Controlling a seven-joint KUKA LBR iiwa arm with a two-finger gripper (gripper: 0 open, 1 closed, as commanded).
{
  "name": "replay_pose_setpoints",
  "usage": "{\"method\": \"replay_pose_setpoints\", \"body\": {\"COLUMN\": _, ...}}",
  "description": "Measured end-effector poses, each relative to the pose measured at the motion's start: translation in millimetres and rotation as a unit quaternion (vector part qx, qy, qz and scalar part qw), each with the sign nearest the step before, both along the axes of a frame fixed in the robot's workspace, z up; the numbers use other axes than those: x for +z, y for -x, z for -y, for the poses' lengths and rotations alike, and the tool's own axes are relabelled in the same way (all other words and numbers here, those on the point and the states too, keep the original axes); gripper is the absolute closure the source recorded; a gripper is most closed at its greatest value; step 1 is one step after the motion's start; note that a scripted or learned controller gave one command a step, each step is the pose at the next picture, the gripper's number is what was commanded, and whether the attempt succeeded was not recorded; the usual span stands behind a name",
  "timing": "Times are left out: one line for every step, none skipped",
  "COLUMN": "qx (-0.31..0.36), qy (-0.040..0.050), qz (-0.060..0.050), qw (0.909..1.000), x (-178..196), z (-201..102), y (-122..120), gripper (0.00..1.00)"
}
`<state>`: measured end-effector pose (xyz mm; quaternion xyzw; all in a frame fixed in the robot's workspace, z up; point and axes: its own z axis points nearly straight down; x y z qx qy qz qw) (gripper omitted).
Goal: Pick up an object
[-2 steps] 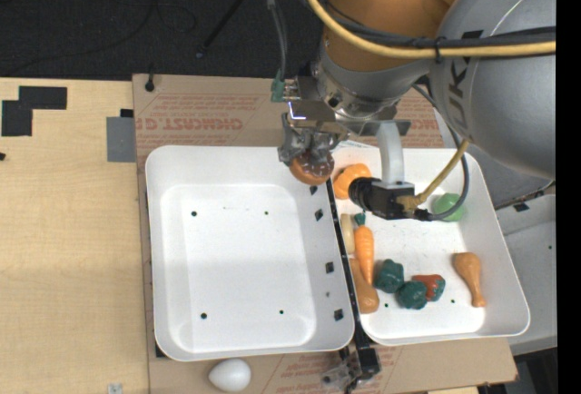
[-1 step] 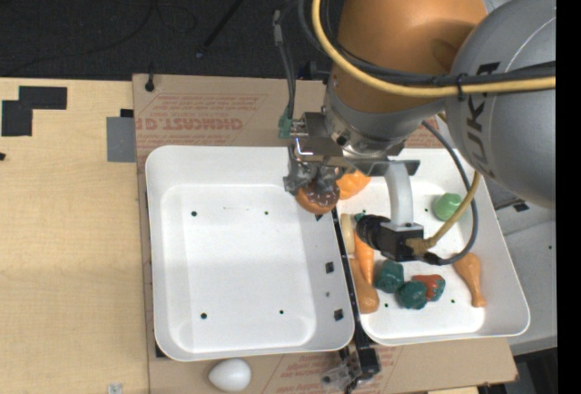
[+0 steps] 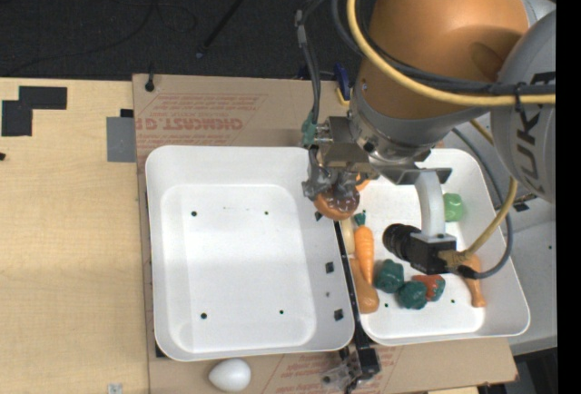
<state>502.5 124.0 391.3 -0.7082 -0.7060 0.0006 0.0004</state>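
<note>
Camera view looks down at a slant on the gripper (image 3: 338, 188), hanging over the ridge where the two bins meet. A round, brownish, speckled object (image 3: 339, 201) sits right at its fingertips, clear of the toys beneath, so it looks lifted, with the fingers closed on its upper edge. Just below the fingers an orange carrot (image 3: 364, 249) lies along the right bin (image 3: 495, 315) wall, with dark green lumps (image 3: 401, 285) beside it. Beyond the fingers the left bin (image 3: 172, 201) waits, presumably where the piece is headed. A white egg (image 3: 229, 375) rests on the bench, well apart.
</note>
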Motion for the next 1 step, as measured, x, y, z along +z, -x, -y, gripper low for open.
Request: {"method": "replay_pose_setpoints", "body": {"qx": -0.001, "qy": 0.001, "qz": -0.003, "qw": 1.0, "x": -32.9, "z": 64.3, "y": 28.3, "gripper": 1.0}}
